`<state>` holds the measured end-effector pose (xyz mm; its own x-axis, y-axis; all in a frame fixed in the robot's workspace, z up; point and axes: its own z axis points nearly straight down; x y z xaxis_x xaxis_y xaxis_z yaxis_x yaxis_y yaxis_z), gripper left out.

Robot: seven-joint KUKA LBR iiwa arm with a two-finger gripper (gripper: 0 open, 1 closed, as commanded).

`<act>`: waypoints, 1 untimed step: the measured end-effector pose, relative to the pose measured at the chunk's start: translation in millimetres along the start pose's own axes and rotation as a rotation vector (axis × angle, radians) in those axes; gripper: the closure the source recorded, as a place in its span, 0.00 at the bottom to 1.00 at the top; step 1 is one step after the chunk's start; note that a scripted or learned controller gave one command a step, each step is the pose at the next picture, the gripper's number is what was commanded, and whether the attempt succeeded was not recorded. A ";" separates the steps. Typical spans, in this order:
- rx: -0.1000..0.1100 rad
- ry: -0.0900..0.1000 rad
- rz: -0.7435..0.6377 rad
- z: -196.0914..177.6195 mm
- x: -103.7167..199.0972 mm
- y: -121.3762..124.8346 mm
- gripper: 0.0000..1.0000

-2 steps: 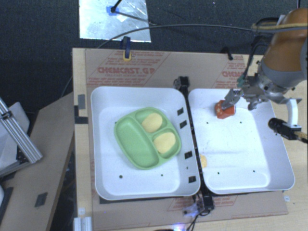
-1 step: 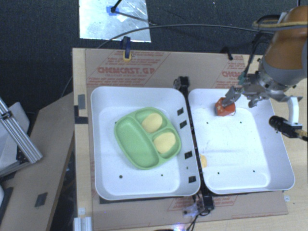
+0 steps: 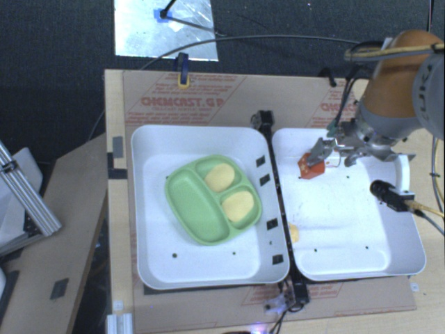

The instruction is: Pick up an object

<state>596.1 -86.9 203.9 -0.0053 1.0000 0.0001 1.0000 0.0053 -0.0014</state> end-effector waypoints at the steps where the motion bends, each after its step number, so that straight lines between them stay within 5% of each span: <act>1: 0.003 0.001 0.003 62.0 4.7 1.8 0.00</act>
